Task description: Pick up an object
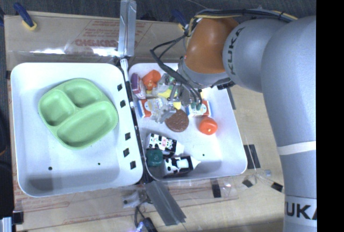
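Arm reached in from the right, wrist bent down over the back half of the right bin. Gripper sat low in the pile of small items there, against a dark brown disc and some pale, crumpled pieces I could not name. Whether its pincer was apart or together: cannot tell, as the wrist and cables covered it and the clutter confused the outline. No object was visibly held.

Contents of right bin: orange round piece at the back, orange-red tomato-like ball just right of the disc, black-and-white patterned block and a second one toward the front, dark green round item between them. Left bin carried a green divided plate, well apart from the gripper.

Judgement: step in hand was the descent or grasp attempt in the clutter; lift not yet done. Likely target was the disc or the pale pieces beside it, but not certain. The next move called for a firm closure on one item only, then a straight vertical lift, since neighbours touched and could be dragged or knocked.
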